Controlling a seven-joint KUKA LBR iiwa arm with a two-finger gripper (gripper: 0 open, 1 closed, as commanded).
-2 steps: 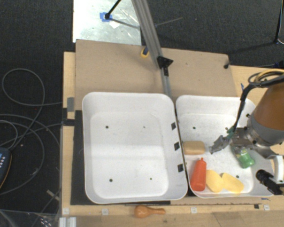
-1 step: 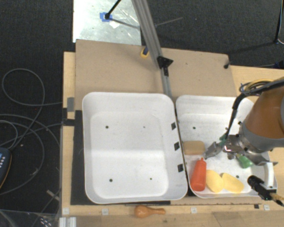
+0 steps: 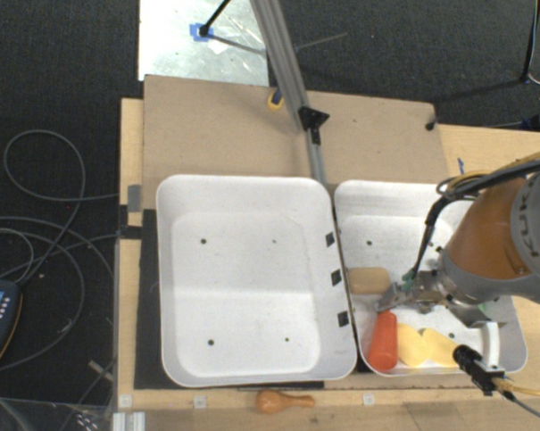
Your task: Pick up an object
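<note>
The right bin [image 3: 368,210] holds three things near its front. A tan block [image 3: 368,280] lies against the bin's left wall. An orange-red cylinder [image 3: 383,340] stands in front of it, and a pale yellow piece [image 3: 425,348] lies to the cylinder's right. My gripper [image 3: 400,296] hangs low over this bin, just right of the tan block and just above the cylinder's top end. The grey arm with its orange band [image 3: 488,237] covers the right part of the bin.
The left bin [image 3: 240,280] sits beside the right one, with black clips along the shared wall. A small wooden pear-shaped piece [image 3: 284,400] lies on the bench in front of the bins. A slanted metal pole [image 3: 290,68] crosses behind them.
</note>
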